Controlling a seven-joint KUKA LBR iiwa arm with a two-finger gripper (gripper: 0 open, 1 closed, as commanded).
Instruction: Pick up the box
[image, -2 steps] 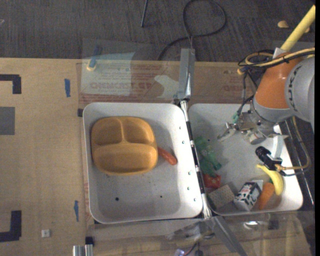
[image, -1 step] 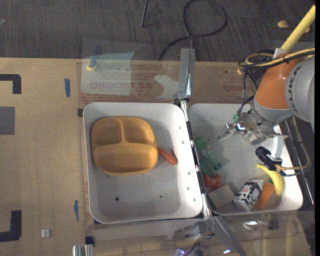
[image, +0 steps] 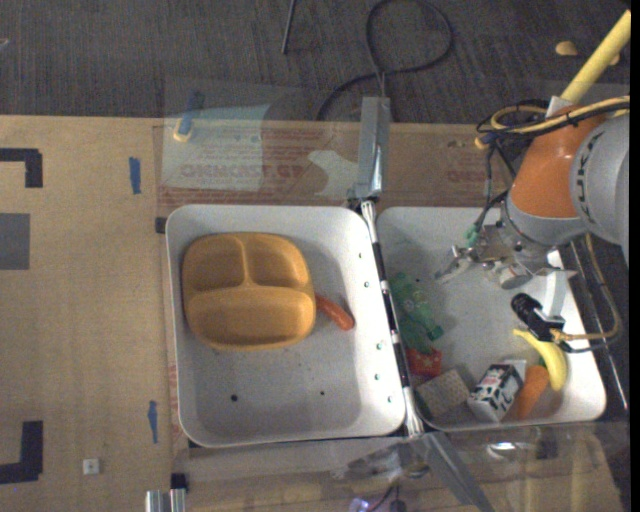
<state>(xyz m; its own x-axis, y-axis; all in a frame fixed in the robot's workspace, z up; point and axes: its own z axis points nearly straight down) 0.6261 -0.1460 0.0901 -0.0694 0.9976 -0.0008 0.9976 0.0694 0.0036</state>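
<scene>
The box is a small white carton with dark print, lying at the front of the right bin. It rests between a tan block and a carrot. My gripper hangs over the back half of the right bin, well behind the box and apart from it. It is open, with nothing between its fingers. The grey arm with its orange band reaches in from the right.
A banana, a red pepper and a green packet share the right bin. The left bin holds an orange divided plate and an orange sausage-shaped piece. Cardboard lies to the left.
</scene>
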